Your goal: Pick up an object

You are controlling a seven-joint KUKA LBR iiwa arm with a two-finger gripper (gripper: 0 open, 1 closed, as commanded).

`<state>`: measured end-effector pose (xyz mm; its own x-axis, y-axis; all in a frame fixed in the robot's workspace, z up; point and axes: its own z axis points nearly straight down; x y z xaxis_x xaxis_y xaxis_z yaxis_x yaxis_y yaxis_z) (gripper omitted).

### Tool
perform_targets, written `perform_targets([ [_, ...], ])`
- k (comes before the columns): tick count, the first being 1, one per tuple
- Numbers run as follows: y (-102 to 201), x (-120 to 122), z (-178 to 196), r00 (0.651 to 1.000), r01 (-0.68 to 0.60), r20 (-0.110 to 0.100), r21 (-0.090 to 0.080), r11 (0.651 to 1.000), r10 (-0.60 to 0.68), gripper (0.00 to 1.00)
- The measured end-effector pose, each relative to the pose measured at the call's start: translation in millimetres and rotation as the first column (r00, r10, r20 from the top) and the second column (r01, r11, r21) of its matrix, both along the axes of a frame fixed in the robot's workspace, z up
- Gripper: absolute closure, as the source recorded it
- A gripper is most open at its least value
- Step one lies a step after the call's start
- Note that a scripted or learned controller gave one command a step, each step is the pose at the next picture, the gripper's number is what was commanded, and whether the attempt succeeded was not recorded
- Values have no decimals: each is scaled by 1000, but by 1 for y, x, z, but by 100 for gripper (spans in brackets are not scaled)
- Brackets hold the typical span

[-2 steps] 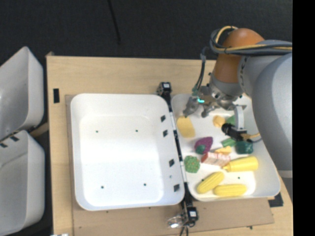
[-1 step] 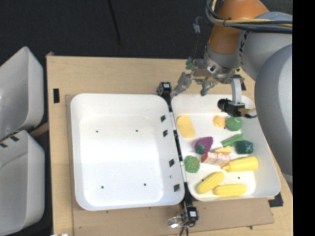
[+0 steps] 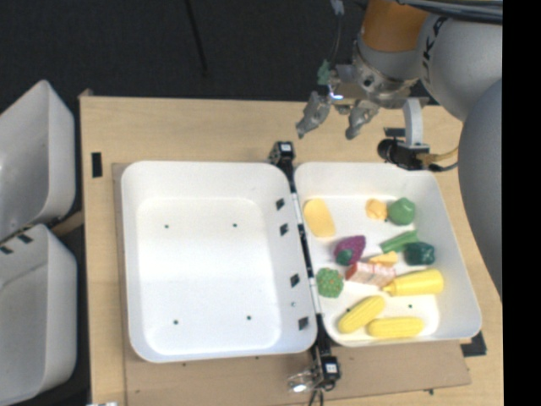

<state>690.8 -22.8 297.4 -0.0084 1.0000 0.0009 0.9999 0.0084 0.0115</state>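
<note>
stage: not begun — nothing lifted | tool: two-finger gripper (image 3: 335, 120) spread, nothing between its fingers, above the bench beyond the far edge of the right shallow white bin (image 3: 452, 227) | objects: plastic toy foods, such as the yellow corn cob (image 3: 361, 313), all lie inside it | left: descend, grasp, lift

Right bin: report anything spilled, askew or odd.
Nothing stands out. The toy foods lie loosely jumbled inside the right bin, none over its rim. The gripper hangs open above the bench, holding nothing.

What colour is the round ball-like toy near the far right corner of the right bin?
Green; the round ball-like toy shows best in the camera view.
</note>
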Motion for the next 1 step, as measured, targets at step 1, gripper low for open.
perform_targets([
  [1, 63, -1, 140, 1000, -4, 9, 2, 1000, 4, 0],
])
